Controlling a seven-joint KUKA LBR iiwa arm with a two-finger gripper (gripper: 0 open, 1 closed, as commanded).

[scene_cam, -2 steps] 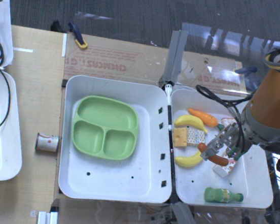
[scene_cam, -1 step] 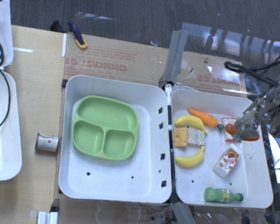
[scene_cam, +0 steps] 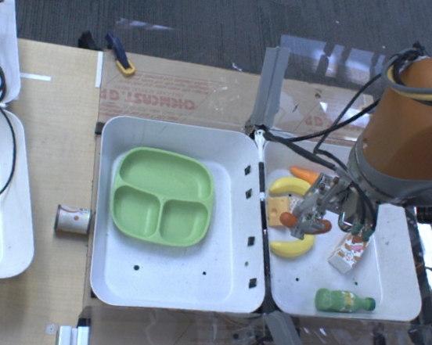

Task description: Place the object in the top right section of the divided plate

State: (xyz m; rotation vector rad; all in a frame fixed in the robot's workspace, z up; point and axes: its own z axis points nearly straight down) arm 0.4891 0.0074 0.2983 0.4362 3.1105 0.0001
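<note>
The gripper [scene_cam: 310,216] hangs low over the right bin [scene_cam: 388,305], and its dark metal parts hide much of what lies under it. Whether it is spread or pressed together I cannot tell — the linkage and cables cover that place, and no thing is clearly seen pinched there. A small red piece [scene_cam: 289,218] shows just at its left side, but what it is, and which way it points, is hard to make out.

Close around the gripper there are several toy foods. One carrot [scene_cam: 304,174] lies just above it, its long axis about left to right. Two bananas are there: one banana [scene_cam: 287,187] up and to the left, curved, and a second banana [scene_cam: 291,247] just below, partly covered by the gripper. Between them, to the left, is one yellow cheese block [scene_cam: 276,210] with holes. To the right and a little below lies one small white carton [scene_cam: 348,253], tilted. Further below, well apart, one green bottle [scene_cam: 343,302] lies on its side, long axis left to right.

Far to the left of the gripper, in the left bin [scene_cam: 108,272], rests one green divided plate [scene_cam: 163,196] — it has three sections. Beyond that bin, on the bench, lies one small can [scene_cam: 73,220] on its side.
</note>
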